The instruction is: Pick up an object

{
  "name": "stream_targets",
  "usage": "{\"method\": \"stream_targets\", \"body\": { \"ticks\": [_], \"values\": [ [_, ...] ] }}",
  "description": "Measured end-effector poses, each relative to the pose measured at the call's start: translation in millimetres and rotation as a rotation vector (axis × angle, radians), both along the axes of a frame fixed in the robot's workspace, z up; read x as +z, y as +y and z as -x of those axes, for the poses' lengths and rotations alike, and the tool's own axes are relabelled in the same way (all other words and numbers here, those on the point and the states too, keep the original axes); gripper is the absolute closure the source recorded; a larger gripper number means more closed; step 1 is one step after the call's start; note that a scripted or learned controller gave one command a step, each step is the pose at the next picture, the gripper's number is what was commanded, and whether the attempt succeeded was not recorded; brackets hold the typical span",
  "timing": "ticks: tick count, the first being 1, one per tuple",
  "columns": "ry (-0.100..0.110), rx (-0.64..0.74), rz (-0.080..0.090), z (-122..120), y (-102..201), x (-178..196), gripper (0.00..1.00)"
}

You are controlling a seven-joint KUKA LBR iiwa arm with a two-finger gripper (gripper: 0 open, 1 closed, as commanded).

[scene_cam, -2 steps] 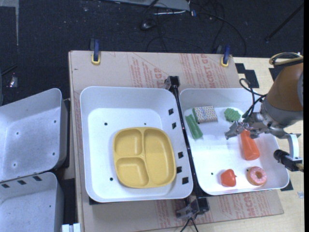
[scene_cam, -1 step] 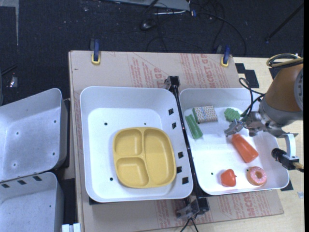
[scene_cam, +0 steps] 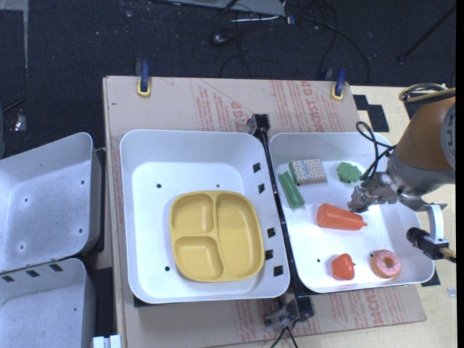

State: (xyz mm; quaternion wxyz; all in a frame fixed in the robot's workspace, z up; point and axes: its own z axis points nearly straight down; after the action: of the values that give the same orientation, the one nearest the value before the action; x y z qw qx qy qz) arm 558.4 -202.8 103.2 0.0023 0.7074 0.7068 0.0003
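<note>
The right bin (scene_cam: 377, 151) holds several toy foods: an orange carrot (scene_cam: 339, 217), a red pepper (scene_cam: 343, 266), a pink-frosted donut (scene_cam: 385, 264), a green bean pod (scene_cam: 292, 190), a speckled sponge block (scene_cam: 308, 170) and a green leafy piece (scene_cam: 349, 171). My gripper (scene_cam: 360, 199) hangs low over the right bin, just above and right of the carrot's thick end, close to it. Nothing shows between the fingers.
The left bin (scene_cam: 145, 158) holds a yellow three-compartment plate (scene_cam: 216, 235). A black divider (scene_cam: 274, 194) runs between the bins. The arm (scene_cam: 428, 151) comes in over the right bin's right rim. A spare white bin (scene_cam: 43, 194) lies at far left.
</note>
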Motion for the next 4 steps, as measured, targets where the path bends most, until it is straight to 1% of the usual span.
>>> {"method": "stream_targets", "body": {
  "ticks": [1,2,3,4],
  "values": [
    [-0.003,0.003,0.000,-2,-2,64,1.00],
    [-0.003,0.003,0.000,-4,-2,118,1.00],
    [0.004,0.008,-0.005,-10,50,108,1.00],
    [0.002,0.009,-0.004,-18,101,121,1.00]
  ]
}}
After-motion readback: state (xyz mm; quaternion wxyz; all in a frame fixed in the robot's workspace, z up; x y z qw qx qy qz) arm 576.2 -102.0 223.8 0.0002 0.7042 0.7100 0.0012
